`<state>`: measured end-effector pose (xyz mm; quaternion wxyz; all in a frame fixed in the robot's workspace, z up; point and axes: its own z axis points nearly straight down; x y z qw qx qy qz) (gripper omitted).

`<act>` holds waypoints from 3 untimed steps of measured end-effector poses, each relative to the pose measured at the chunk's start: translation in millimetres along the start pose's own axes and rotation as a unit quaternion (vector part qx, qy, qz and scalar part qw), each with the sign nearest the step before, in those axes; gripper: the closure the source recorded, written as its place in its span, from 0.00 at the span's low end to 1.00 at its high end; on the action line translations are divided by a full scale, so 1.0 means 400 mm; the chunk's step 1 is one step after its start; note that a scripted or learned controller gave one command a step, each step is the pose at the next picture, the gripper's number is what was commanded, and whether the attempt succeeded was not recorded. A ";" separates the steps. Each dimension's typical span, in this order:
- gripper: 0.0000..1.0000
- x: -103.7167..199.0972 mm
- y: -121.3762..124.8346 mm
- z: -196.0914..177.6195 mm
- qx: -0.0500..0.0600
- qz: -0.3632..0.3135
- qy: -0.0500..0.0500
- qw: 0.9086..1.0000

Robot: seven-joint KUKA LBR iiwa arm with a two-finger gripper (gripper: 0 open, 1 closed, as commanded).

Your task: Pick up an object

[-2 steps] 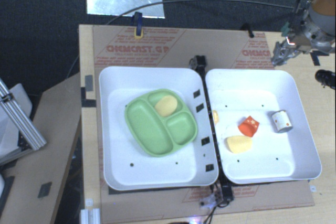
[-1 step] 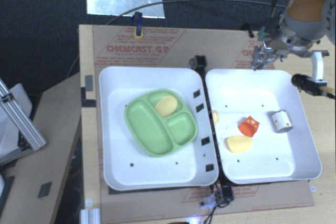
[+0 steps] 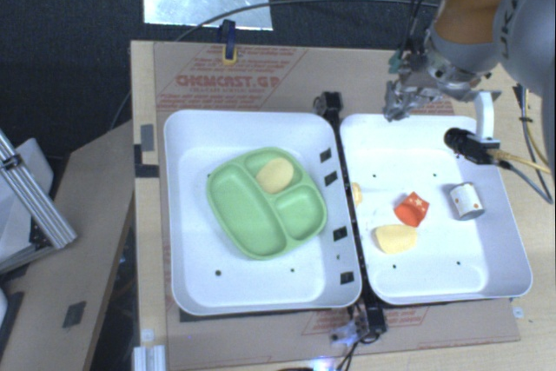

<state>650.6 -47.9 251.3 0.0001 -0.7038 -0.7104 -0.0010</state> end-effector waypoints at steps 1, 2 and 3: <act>1.00 0.121 -0.005 -0.008 0.000 0.000 0.000 1.000; 1.00 0.228 -0.012 0.017 0.000 0.000 0.000 1.000; 1.00 0.344 -0.016 0.057 0.001 0.001 0.000 1.000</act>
